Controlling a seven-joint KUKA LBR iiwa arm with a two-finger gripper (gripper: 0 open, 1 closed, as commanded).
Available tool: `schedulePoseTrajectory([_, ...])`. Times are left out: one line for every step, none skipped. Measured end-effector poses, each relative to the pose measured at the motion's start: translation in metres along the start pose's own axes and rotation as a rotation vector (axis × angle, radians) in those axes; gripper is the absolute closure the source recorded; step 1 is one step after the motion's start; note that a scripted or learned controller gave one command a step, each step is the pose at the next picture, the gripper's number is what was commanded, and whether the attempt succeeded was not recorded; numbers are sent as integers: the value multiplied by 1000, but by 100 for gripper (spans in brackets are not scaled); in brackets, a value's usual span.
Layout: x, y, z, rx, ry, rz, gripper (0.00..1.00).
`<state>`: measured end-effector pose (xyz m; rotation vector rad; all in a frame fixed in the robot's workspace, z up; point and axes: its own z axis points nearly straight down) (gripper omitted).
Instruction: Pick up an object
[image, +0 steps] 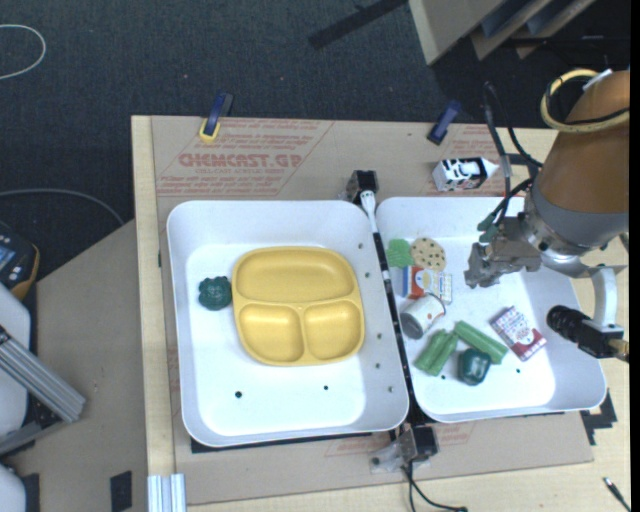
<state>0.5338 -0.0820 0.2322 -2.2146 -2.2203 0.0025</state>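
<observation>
1. I read the worktop (150, 300) as carrying two white bins side by side; I use the right bin (570, 390) as my landmark, since every loose piece I could pick lies in it.
2. My arm (590, 150) comes in over the right bin's upper right corner, its orange band above the grey wrist, with the gripper (487, 268) hanging over the bin's upper middle, pointing down and leftward.
3. The left bin (190, 330) holds a yellow divided tray (298, 303) and a small dark green piece (214, 292), both well apart from the gripper.
4. The relation that matters, in my judgement: the cluster lies left of and below the gripper within the right bin. The green block (480, 339) lies with its long axis running diagonally, upper left to lower right; a second green block (436, 352) is just beside it, with a dark green round piece (473, 368) touching their lower side.
5. A red-and-white packet (517, 331) lies almost directly below the gripper, nearest of all; a cookie (428, 252) is to the gripper's left.
6. I cannot tell how the fingers stand; nothing shows between them.
</observation>
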Motion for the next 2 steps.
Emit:
schedulePoseTrajectory([49, -38, 9, 1, 1, -2, 100])
schedulePoseTrajectory([64, -45, 18, 0, -1, 1, 100])
